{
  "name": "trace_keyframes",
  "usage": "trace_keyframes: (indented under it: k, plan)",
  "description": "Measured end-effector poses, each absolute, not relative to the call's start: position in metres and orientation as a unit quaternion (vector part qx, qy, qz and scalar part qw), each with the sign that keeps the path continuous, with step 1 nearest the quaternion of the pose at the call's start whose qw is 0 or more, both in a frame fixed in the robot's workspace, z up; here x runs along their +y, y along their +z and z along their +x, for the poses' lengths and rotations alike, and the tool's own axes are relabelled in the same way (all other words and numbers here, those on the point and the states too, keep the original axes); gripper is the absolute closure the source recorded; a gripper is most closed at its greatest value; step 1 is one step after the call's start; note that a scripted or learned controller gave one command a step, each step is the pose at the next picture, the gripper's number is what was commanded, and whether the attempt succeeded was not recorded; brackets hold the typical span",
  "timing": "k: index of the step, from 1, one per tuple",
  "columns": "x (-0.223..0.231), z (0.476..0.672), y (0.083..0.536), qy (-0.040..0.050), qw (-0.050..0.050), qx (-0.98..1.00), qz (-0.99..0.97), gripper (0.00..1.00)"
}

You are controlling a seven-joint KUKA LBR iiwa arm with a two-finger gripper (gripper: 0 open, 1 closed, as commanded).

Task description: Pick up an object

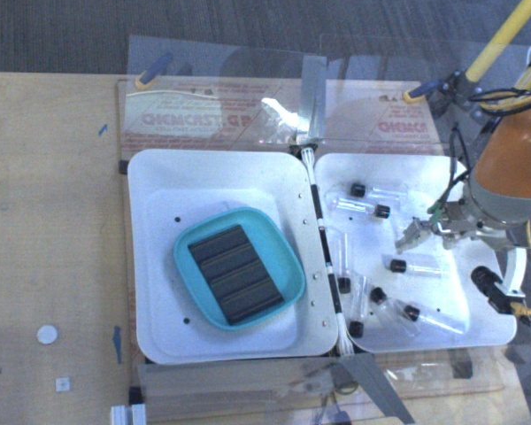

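Clear vials with black caps were what I had to choose from, scattered across the right bin [487, 326]. The vial [413, 265] lying on its side near the bin's middle was the one nearest my gripper [418, 235], just below it and apart from it, cap end toward the divider between the bins. Another capped vial [365, 207] lay toward the far edge of the bin, and a further one [422, 314] sat toward the near edge among a few overlapping tubes I could not separate by eye.

I could not tell from this slanted view whether my tool was spread or closed, nor whether anything sat in it; it hung low over the bin floor, with the orange band [511, 153] of the arm above it at the bin's right edge.

I judged these vials very light, stiff, smooth and round, so likely to roll or squirt out of a pinch, and possibly breakable if they were glass. I would have taken the nearest one across its clear barrel close to the middle, squarely across its axis, not on the cap.

In the left bin [150, 237] a teal tray [288, 264] held a dark ribbed block [234, 273]; I judged it too wide and flat to grasp easily.
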State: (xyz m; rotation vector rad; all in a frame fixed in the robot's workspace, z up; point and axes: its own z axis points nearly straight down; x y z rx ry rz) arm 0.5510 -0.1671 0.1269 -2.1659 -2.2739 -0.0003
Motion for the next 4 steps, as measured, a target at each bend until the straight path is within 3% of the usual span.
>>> trace_keyframes:
  k: [1,2,3,4]
  plan:
    - [-0.165,0.514,0.161,-0.0001,0.001,-0.738,-0.675,0.0]
    - [-0.17,0.547,0.096,-0.0006,-0.002,-0.75,-0.662,0.0]
    - [-0.191,0.609,0.091,-0.0004,-0.002,-0.762,-0.647,0.0]
    - [-0.128,0.61,0.088,-0.002,-0.001,-0.765,-0.644,0.0]
